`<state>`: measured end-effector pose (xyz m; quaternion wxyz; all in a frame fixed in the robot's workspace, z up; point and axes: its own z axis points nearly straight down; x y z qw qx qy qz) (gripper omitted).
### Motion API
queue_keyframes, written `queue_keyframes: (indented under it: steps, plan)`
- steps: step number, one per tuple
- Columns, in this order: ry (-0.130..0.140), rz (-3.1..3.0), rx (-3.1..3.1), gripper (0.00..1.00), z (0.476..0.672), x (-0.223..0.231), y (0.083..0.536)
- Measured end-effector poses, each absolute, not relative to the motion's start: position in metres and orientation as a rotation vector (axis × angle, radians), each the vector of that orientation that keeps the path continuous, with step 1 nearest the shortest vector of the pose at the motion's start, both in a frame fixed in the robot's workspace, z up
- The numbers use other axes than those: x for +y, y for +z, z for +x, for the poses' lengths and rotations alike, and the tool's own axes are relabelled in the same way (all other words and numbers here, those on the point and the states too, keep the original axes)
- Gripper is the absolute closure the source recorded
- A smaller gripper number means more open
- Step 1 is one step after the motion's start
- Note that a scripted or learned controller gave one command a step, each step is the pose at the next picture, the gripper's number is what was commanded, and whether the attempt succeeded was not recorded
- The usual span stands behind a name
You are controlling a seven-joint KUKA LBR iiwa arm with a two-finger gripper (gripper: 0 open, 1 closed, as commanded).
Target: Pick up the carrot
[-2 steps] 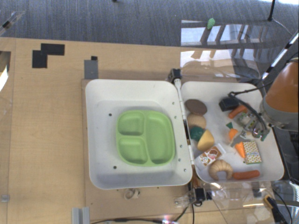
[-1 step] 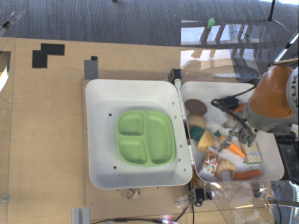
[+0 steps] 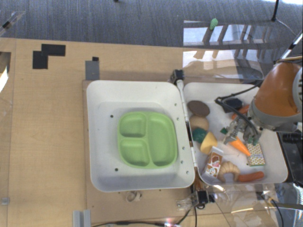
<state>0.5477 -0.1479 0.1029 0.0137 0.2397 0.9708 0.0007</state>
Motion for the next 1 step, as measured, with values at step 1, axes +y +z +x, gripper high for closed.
queue_keyframes:
  steps: [1]
  plan:
    - [0.007, 0.965, 2.973, 1.0, 0.5758, -0.1154, 0.1759]
